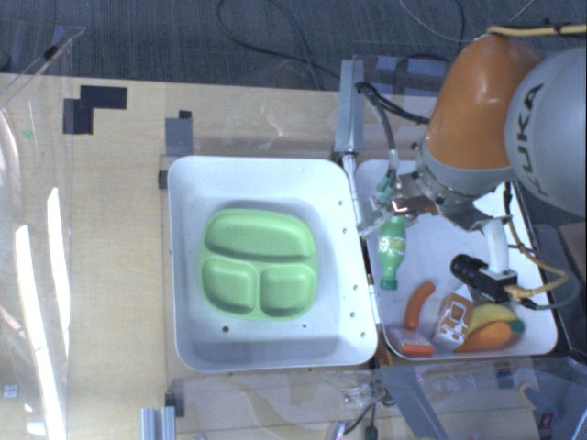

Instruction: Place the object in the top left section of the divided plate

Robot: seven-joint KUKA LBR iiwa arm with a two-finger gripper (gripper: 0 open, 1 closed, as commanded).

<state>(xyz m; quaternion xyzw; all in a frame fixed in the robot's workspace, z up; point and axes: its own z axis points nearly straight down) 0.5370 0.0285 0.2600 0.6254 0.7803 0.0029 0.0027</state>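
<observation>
Where my gripper hangs: my gripper [396,202] is over the right bin [541,342], toward that bin's 10 o'clock corner; I cannot tell whether it is open or closed.
Task's thing: a small green bottle [392,246] at the right bin's 9 o'clock side, just at my gripper's 6 o'clock.
Its look: a light green body with a pale label patch and a darker green end pointing to 6 o'clock.
Contact: its upper end runs up under my gripper, and I cannot tell whether we touch.
Divided plate [260,262]: green, in the middle of the left bin [193,246], at the bottle's 9 o'clock, with one long section along its 12 o'clock side and two smaller ones along its 6 o'clock side.
Neighbours: a red sausage [419,303] near the bottle's 5 o'clock; further toward 4 o'clock a small carton [451,321], a banana [491,315] and a carrot [486,335] crowd together.
Rim piece: a little orange-red bit [417,348] at the right bin's 6 o'clock edge.
In the way: the two bins' adjoining walls [365,264] rise between bottle and plate.
</observation>
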